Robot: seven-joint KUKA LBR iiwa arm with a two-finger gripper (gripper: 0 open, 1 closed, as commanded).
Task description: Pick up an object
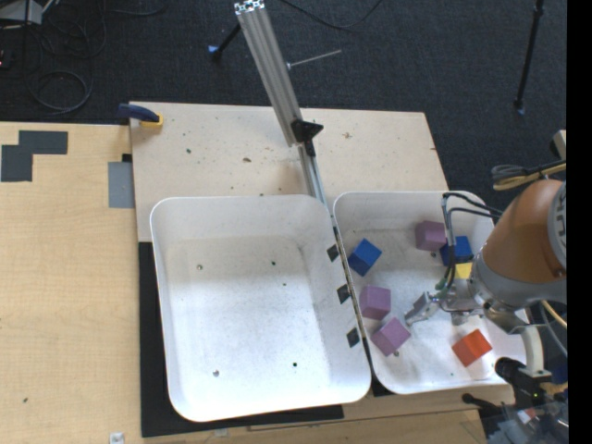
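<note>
The right bin [407, 206] holds several small blocks. A blue cube [364, 255] lies near its left wall, with two purple cubes [375, 301] [390, 336] below it. A third purple cube [430, 236] sits toward the back, and an orange cube [473, 348] lies at the front right. A blue and yellow piece [460, 252] is partly hidden by the arm. My gripper [425, 309] hangs low over the bin floor, just right of the two purple cubes and up-left of the orange cube. No block shows in its grasp.
The left bin [185, 220] stands beside the right one, with a divider carrying black clips [342, 292] between them. A slanted metal rail [277, 77] rises behind the bins. The arm's orange band [523, 234] covers the right bin's right side.
</note>
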